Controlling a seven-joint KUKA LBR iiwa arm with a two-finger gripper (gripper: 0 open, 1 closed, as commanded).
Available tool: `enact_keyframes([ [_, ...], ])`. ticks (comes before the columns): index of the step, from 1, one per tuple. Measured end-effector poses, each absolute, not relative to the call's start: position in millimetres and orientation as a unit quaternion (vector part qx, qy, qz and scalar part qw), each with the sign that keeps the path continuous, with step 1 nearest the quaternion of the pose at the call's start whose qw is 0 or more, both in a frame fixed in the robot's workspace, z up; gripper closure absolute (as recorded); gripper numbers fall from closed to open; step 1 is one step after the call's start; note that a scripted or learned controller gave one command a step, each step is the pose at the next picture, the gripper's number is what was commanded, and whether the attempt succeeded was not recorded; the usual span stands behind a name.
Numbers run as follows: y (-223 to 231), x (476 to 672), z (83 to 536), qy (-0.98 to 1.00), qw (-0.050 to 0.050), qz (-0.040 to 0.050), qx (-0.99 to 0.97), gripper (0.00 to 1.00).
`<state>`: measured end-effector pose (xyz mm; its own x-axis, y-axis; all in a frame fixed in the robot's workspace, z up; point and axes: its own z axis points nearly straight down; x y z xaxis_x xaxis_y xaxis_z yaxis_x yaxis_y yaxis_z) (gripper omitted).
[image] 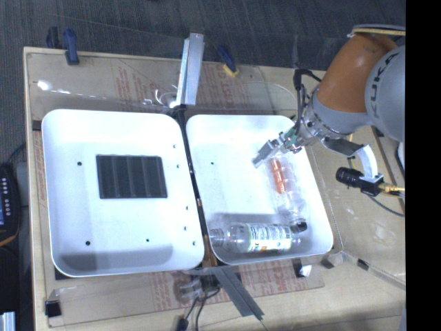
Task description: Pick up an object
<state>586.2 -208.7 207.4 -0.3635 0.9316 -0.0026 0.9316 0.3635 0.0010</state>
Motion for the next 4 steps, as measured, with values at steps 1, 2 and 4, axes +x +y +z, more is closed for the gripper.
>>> enact_keyframes([
  [1, -208.3, 605.0, 191.7, 0.862, 0.002, -0.0001, 0.507, 0.00],
  [2, -208.5, 612.6, 191.3, 0.873, 0.004, 0.0000, 0.488, 0.00],
  [4, -208.4, 589.0, 153.3, 0.906, 0.000, -0.0005, 0.424, 0.00],
])
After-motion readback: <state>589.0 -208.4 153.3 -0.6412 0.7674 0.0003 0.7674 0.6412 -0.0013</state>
